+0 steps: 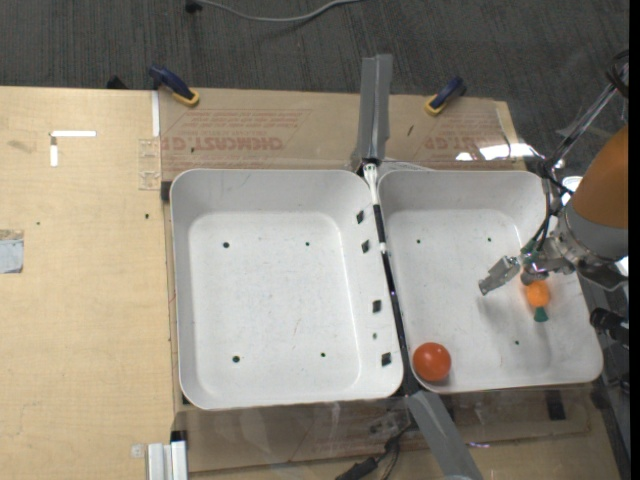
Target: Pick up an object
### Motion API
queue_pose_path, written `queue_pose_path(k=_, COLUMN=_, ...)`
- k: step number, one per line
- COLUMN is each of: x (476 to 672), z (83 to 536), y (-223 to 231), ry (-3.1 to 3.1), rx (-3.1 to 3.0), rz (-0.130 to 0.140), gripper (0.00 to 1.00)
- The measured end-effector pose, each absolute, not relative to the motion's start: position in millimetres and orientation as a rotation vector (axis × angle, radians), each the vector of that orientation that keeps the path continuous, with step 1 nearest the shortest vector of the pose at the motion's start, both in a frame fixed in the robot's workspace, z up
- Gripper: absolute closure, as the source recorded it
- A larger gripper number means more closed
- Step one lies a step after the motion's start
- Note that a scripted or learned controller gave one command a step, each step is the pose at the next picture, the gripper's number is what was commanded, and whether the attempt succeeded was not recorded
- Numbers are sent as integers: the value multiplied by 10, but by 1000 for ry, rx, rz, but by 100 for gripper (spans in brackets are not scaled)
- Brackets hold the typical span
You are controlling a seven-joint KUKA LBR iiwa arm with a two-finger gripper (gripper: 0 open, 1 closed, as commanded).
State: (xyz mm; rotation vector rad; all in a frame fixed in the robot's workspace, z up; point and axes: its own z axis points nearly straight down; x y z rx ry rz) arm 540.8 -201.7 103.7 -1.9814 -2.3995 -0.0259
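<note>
Nearest the lower edge of the frame, a smooth, round orange-red ball [432, 361] sits in the lower left corner of the right bin [450, 218], well apart from the arm; if it is the target, it is untouched. Further up and right, a small orange object with a green tip [539, 299], too small to name, lies just below the gripper [508, 273], which hangs low over the bin's right side; whether its grey metal pincer is apart or together I cannot tell. The step looks like the approach, nothing lifted yet; the next move likely calls for centring over one object and descending. Beyond, the left bin [200, 268] is glossy white plastic with dark holes, on plywood and cardboard held by blue-and-yellow clamps [174, 85].
</note>
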Motion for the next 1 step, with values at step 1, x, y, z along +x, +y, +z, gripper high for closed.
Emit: queue_pose_path(k=1, x=5190, z=918, y=-2016, ry=-2492, rx=-1885, rz=-34, gripper=0)
